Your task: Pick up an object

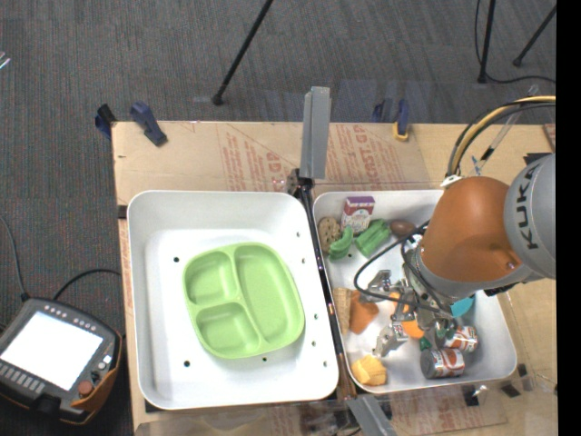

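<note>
Two bins: the pincer (410, 327) hangs low over the right bin's (505, 348) clutter, its grip impossible to tell

A cardboard-covered bench (227, 157) carries two white bins (150, 243) side by side, apparently touching

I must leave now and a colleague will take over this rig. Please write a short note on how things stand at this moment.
Tool: low in the right bin, among the objects; open or shut cannot be judged.
Right bin: orange carrot-like piece, yellow piece, two cans, green toy, small carton.
Left bin: green divided plate.
Done: arm is down over the objects.
Left: no object seen lifted yet; the pick remains.
</note>
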You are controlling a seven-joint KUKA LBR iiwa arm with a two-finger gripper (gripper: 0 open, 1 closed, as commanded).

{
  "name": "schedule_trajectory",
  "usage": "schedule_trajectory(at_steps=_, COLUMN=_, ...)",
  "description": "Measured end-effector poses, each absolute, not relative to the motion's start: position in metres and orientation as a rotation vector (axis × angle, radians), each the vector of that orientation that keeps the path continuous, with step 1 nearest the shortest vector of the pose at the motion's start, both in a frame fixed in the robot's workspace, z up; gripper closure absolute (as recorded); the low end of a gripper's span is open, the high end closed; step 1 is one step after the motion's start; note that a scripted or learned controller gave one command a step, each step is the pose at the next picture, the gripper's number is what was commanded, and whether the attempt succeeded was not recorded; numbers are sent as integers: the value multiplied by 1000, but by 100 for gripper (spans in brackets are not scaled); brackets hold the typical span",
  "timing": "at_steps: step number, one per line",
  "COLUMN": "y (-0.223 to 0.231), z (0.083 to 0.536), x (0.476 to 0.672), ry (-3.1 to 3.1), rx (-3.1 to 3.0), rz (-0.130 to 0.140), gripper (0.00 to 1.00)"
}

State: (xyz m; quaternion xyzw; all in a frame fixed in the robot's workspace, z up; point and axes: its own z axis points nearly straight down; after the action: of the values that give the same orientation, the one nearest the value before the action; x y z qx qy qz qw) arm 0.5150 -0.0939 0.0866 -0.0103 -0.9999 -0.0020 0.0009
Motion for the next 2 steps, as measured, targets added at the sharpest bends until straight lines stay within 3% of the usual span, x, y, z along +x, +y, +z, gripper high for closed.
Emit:
schedule_trajectory(at_steps=1, y=-94, z=96, x=516, ry=-3140, rx=-27, rz=-5, gripper=100)
schedule_trajectory(at_steps=2, y=-135, z=87, x=593, ry=-3135, rx=-231, rz=-2, gripper=100)
